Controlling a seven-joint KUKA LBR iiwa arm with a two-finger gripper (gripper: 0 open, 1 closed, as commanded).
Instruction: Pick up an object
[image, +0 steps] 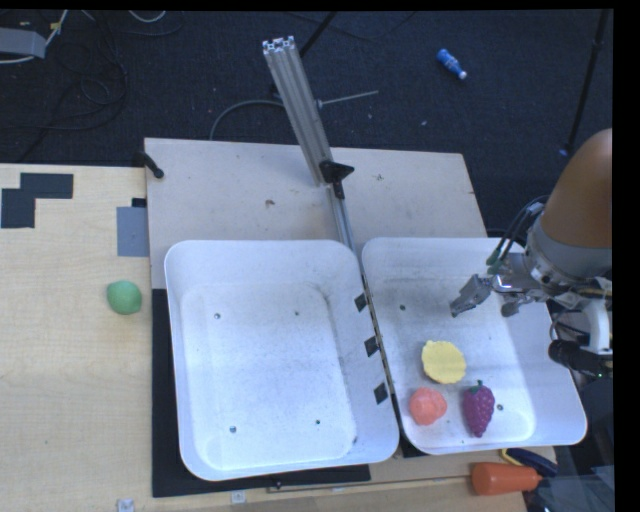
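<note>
In the right bin (420, 262) lie a yellow round object (443, 361), an orange-red ball (428, 406) and a purple grape bunch (478, 408), all near its front. My gripper (489, 300) hangs over the right side of that bin, above and to the right of the yellow object. Its two fingers are spread apart with nothing between them. The grey arm with its orange band (588, 190) comes in from the right.
The left bin (265, 355) sits beside the right one, with a metal rail (305, 110) slanting behind them. A green ball (124, 297) rests on the wooden bench at left. An orange object (505, 478) lies in front of the right bin.
</note>
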